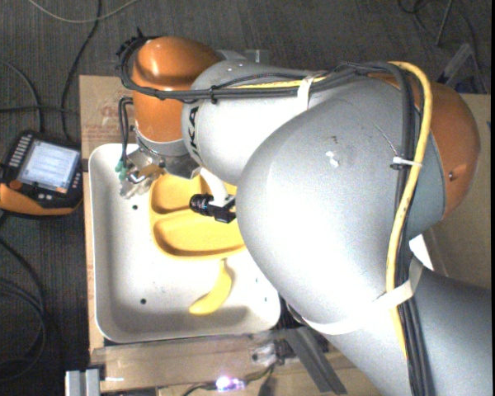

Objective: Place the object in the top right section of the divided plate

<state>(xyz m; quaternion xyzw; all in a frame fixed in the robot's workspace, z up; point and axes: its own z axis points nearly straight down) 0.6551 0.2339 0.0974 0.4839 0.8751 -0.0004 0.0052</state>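
Arm (338,196) covers most of the bench. White bin (120,304) holds a yellow divided plate (190,233), partly hidden under the arm. Yellow banana (214,295) lies on the bin floor just beside the plate's near edge, outside the plate. Gripper (130,176) is over the bin's far left corner; grip state can't be told.

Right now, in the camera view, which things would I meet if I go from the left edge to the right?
Handheld control pendant on the floor → left rim of the white bin → tool over the bin → yellow divided plate → large grey arm.
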